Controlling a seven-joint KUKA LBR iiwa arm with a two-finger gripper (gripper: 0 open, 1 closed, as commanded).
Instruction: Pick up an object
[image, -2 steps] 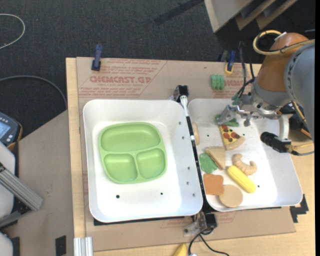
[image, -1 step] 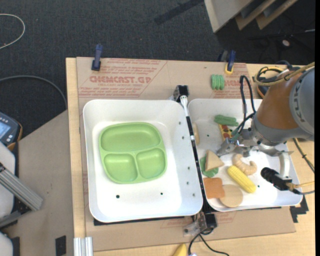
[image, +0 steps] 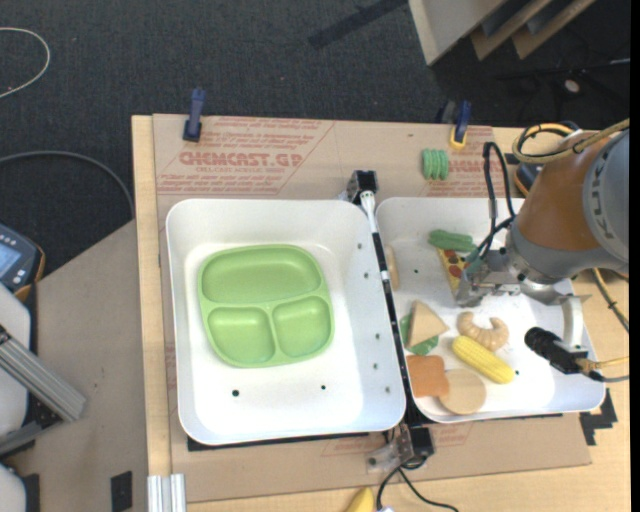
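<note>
Figure: you are looking at toy foods lying in the right bin. Nearest, a tan disc and a yellow corn cob; the cob is probably light, stiff, slick plastic, so grip across its middle. Farther, a green pod. The gripper is hovering over the pizza slice; whether its fingers are apart, you cannot tell

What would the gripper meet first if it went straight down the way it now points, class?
Probably the pizza slice. The gripper hangs over the right bin, pointing down beside that slice, with the croissant a little nearer the camera. Depth is hard to judge from one slanted view, so it might land on bare bin floor instead.
</note>
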